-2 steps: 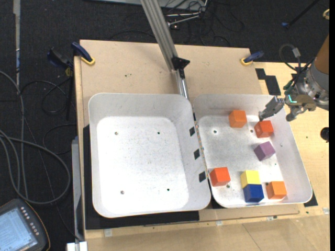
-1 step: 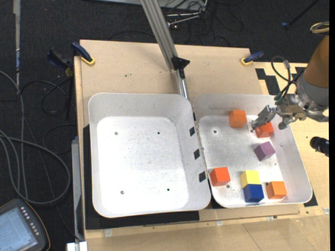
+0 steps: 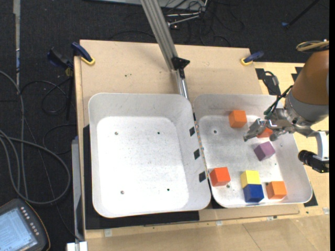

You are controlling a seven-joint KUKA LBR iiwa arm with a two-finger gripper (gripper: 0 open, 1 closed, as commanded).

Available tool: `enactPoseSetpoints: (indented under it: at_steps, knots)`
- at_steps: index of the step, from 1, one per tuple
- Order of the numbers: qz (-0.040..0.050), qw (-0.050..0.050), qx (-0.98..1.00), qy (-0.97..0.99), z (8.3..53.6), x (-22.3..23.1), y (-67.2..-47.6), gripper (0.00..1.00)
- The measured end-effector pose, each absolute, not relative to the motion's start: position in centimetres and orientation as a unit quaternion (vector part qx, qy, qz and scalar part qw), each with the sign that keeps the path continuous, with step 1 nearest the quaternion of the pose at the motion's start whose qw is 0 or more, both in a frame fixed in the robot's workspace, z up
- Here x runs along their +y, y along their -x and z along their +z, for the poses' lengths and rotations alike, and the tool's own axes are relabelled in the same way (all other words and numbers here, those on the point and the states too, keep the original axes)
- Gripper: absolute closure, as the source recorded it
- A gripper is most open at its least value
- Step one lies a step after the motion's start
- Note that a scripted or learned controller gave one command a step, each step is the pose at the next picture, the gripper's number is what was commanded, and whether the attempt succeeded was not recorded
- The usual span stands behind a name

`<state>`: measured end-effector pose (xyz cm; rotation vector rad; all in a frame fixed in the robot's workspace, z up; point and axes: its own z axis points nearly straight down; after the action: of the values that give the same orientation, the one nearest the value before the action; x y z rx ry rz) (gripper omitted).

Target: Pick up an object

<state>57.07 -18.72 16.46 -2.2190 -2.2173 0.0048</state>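
In the camera view, the hand (image 3: pixel 260 129) hung low over the right bin (image 3: pixel 222 195), just above a purple block (image 3: pixel 264 150). Something reddish sat by its fingers, perhaps pinched, though I could not tell. Other blocks lay scattered, leaving room to reach between them.

A robotics lab — clamped plywood bench (image 3: pixel 157 67), loose floor cables (image 3: pixel 31 109), teach pendant (image 3: pixel 18 229).

The claw (image 3: pixel 260 130) is hovering at the frame's right over the right bin (image 3: pixel 220 140), just above a purple block (image 3: pixel 264 150).
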Motion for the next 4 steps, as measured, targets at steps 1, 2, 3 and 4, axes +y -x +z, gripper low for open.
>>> enactPoseSetpoints:
  at_steps: [1, 2, 3, 4]
  knots:
    - [-0.0001, -0.005, -0.707, 0.708, 12.5, -19.5, -57.3, 0.0]
    - [-0.002, -0.006, -0.707, 0.707, 13.7, -19.4, -57.4, 1.0]
    - [-0.0013, -0.003, -0.708, 0.706, 18.1, -19.0, -57.6, 1.0]
    - [-0.0013, -0.003, -0.708, 0.706, 22.2, -19.1, -57.7, 1.0]
